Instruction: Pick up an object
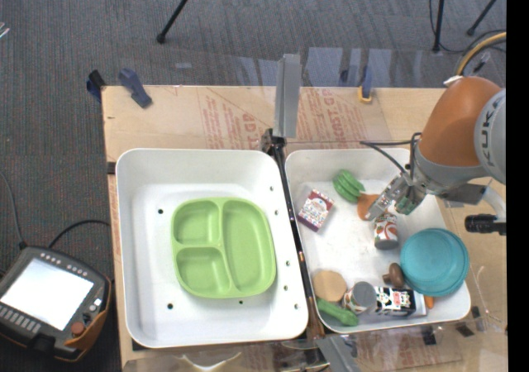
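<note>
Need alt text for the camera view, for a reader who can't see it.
The gripper hovers over the right bin, beside a small can and a teal bowl. A green divided plate lies in the left bin.

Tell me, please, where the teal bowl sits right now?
In the camera view, the teal bowl lies in the right bin, against its right wall near the front corner, just right of the small can and behind the milk carton.

Plywood bench (207, 118) — two white bins: left bin (140, 197), right bin (310, 165), side by side.
</note>
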`<state>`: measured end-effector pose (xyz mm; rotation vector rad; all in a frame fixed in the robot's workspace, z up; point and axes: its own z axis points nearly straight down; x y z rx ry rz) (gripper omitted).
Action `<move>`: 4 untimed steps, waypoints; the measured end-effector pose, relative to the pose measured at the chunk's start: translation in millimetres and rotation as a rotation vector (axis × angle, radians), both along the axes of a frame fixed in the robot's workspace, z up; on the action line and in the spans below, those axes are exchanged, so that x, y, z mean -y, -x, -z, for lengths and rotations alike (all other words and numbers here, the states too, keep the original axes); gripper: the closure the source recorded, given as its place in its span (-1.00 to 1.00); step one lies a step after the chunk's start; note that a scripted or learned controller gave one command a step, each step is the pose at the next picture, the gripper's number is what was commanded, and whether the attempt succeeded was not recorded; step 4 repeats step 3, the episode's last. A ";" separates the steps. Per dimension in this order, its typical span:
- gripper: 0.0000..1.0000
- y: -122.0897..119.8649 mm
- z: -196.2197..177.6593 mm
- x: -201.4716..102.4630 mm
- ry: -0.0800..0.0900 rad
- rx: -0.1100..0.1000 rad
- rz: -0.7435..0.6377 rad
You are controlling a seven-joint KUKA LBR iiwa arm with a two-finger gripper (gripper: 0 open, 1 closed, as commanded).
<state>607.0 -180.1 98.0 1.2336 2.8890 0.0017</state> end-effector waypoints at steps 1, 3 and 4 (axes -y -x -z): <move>1.00 76.5 -73.5 -44.5 0.000 0.003 0.131; 1.00 91.1 12.0 -51.6 0.000 -0.004 0.216; 1.00 91.1 12.0 -51.6 0.000 -0.004 0.216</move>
